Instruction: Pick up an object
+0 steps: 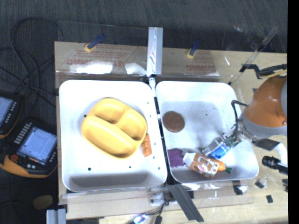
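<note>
I've got the gripper [223,146] low in the right bin [201,99] over the orange carton [205,164]; can't tell its state.

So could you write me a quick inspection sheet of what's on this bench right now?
Surface: two shallow white bins, left bin and right bin, side by side on a wooden bench.
Job's things: large yellow lumpy soft object with a small orange piece at its edge, in the left bin; round brown disc, purple lump, orange-and-white pouch and a blue-and-white item, in the right bin.
Clutter: small dark bits on the bench, lower right.
Grippers: gripper low in the right bin, at the blue-and-white item; grasp unclear.
Cables: black cables on the floor, left.
Surroundings: handheld control pendant, dark carpet.
</note>
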### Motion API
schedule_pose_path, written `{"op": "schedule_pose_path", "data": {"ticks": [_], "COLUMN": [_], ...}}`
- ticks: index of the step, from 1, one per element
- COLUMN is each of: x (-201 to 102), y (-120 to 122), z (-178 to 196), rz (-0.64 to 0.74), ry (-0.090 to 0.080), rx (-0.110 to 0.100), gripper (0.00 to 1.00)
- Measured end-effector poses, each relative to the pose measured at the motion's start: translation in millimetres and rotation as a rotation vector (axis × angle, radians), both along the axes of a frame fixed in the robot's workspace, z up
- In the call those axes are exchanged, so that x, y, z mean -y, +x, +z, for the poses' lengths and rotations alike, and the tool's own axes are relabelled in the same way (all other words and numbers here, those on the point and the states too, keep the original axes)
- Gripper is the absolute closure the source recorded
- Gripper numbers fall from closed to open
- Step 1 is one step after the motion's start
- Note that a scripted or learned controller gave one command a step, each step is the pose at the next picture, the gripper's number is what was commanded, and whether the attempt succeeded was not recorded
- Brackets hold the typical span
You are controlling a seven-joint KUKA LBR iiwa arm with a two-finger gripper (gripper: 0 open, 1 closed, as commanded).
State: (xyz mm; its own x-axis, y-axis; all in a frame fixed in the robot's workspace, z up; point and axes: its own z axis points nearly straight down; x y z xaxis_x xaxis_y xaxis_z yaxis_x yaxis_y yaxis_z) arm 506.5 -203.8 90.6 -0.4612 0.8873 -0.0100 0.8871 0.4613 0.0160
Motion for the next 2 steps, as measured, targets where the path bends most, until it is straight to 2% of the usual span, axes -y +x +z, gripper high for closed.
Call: {"op": "schedule_pose_path", "data": {"ticks": [1,2], "x": [-36.5,-38.4], "y": [64.1,66.0], "z": [-0.7,10.3], "rz": [0.405,0.406], "ry": [-0.009,-0.006], "rx": [-0.008,0.0], "gripper": [0.0,1.0]}}
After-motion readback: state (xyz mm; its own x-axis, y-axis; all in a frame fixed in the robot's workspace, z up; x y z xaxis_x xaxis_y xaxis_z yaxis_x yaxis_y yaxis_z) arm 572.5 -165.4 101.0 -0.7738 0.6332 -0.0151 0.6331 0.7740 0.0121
